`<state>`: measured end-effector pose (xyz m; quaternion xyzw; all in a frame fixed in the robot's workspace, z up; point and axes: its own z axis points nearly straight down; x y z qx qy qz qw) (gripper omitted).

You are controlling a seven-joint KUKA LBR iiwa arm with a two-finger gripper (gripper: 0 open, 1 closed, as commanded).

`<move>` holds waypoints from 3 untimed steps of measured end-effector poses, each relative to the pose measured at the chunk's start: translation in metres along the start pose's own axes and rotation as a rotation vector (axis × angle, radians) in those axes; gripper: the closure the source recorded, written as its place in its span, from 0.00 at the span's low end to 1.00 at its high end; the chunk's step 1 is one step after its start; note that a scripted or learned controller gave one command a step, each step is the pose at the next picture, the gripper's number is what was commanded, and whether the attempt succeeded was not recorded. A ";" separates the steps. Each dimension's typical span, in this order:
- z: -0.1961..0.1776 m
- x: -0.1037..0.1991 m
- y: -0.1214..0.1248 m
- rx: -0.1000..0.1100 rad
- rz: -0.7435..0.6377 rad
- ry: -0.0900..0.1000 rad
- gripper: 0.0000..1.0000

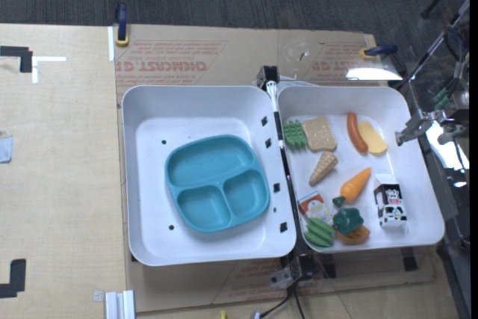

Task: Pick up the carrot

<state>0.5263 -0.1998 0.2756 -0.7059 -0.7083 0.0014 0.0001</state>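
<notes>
The carrot [355, 183] is a small orange toy with a green stub at its lower-left end. It lies slanted near the middle of the right bin [427, 228], touching nothing. My gripper [411, 134] hangs at the right bin's right rim, up and to the right of the carrot and well apart from it. Nothing can be seen held in it. The grey arm [457, 97] runs off the view's right edge.
Around the carrot lie a tan wedge [323, 166], a bread slice [320, 132], a sausage [354, 132], a yellow piece [373, 137], a cow-print carton [390, 205] and green toy vegetables [336, 226]. The left bin [142, 235] holds a teal divided plate [216, 181].
</notes>
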 end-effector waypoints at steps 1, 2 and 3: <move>0.150 0.017 -0.012 -0.001 0.022 0.001 0.00; 0.185 0.078 -0.019 0.000 0.017 0.003 0.00; 0.176 0.076 -0.018 -0.002 0.024 0.002 1.00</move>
